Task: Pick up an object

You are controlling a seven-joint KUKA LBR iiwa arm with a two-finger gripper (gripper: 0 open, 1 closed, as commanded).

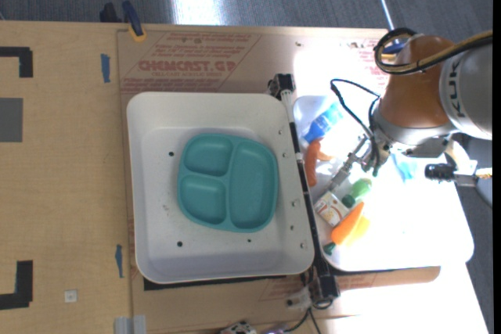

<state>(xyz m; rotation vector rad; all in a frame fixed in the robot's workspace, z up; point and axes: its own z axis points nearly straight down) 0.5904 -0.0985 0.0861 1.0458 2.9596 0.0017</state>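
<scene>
Two white bins sit side by side on the tabletop (63, 168). The left bin (149, 129), centre frame, carries a teal divided tray (228, 182) lying flat in its middle, well apart from the arm's work.

The right bin (423, 238) holds the pickable clutter, bunched against its left wall: a blue bottle (323, 123) uppermost, an orange-red piece (311, 160) below it, a green item (359, 188), a small carton (330, 207) and a toy carrot (349, 223) lowest.

The pincer (352, 166) hangs over this heap, between the orange-red piece and the green item. Its opening cannot be told, and nothing is seen gripped. Judged: descending to pick from the pile.
</scene>
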